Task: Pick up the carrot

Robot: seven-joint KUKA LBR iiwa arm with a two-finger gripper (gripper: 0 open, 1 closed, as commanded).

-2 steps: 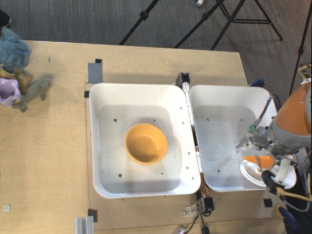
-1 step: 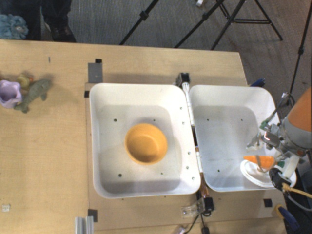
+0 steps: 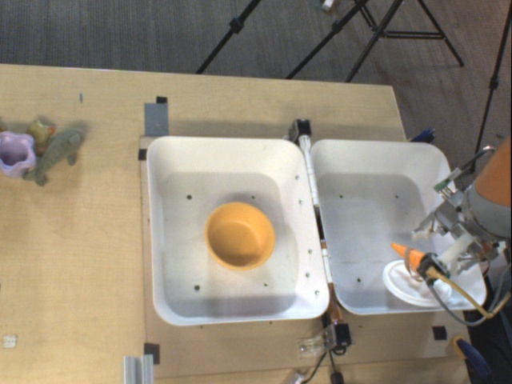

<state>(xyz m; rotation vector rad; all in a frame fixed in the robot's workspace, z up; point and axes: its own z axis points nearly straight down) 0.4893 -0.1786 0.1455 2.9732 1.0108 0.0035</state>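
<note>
From the overhead camera we see the carrot [image 3: 405, 254] low in the right bin [image 3: 368, 206], near its right wall, at the upper rim of a white dish [image 3: 404, 286]. The end effector [image 3: 432, 246] hangs just beside the carrot, touching or nearly so (we cannot tell whether it is open or closed). The dish crowds that corner. The left bin [image 3: 188, 174] holds a yellow-orange bowl [image 3: 240, 236], upright. Well apart on the counter [image 3: 80, 254], at its far left, lie a purple cup [image 3: 14, 152] and a grey-green toy [image 3: 56, 152].
</note>
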